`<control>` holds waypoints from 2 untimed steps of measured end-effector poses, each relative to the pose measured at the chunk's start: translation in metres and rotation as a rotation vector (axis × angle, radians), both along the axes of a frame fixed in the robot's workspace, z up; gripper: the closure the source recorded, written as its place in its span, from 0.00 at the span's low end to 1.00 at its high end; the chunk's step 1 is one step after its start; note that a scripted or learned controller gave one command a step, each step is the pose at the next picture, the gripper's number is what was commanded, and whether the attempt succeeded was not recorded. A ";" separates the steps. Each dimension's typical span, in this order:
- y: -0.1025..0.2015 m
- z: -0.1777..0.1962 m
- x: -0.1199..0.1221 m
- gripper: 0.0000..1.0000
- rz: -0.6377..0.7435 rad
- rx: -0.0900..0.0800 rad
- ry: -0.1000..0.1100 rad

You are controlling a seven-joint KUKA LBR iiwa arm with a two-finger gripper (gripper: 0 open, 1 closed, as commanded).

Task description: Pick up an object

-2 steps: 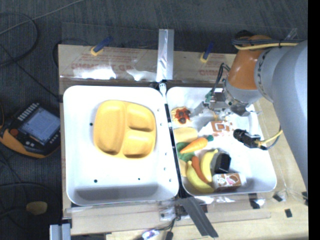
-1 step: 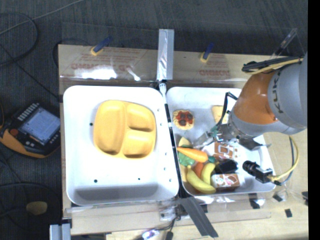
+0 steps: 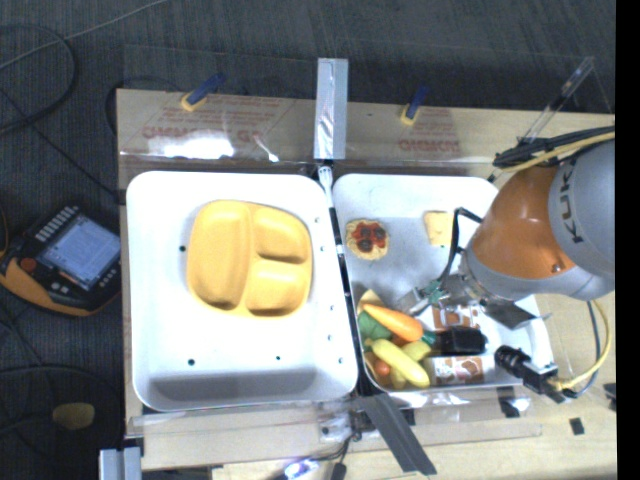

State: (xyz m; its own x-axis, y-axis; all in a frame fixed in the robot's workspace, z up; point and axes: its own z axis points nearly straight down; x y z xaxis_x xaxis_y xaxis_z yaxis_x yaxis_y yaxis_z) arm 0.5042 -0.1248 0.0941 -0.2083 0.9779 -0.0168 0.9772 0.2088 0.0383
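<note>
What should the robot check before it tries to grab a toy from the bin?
1. Toys to grab in the right bin: ok. A carrot, a banana, a small pizza and a cheese piece lie there.
2. Easy target standing apart: ok. The pizza and cheese lie alone near the far wall.
3. Crowding in the near corner: not ok. The carrot, banana and small boxes are packed together.
4. Gripper open: cannot tell.
5. Left bin: ok. It holds a yellow tray, away from the arm.
</note>
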 end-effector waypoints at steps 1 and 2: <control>0.044 0.088 0.001 0.00 0.192 0.005 0.043; 0.019 0.015 0.007 0.00 0.235 0.005 0.042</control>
